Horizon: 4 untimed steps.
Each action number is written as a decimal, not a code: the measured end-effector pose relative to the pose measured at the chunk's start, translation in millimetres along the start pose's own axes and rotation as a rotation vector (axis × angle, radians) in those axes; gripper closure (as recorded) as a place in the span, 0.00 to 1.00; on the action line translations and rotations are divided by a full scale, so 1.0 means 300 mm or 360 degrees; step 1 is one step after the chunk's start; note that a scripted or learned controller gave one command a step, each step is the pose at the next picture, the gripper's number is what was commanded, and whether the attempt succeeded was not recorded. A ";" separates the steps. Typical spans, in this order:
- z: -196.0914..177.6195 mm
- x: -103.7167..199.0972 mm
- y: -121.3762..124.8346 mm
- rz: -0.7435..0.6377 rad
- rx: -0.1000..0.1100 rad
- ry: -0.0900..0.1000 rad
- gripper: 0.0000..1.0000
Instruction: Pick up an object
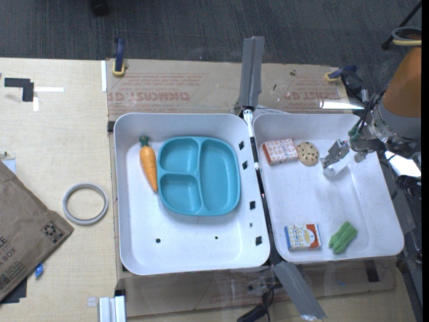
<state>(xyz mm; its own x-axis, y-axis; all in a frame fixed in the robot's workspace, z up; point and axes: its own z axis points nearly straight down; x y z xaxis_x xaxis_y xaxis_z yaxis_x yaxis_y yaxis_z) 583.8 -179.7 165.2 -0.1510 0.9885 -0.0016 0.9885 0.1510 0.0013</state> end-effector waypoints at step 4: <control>0.245 -0.018 -0.344 -0.0185 0.0003 0.0003 0.00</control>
<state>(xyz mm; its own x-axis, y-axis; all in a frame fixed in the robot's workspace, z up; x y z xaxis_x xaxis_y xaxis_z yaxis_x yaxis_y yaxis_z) 482.6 -200.7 91.5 -0.2649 0.9643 0.0002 0.9643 0.2649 -0.0008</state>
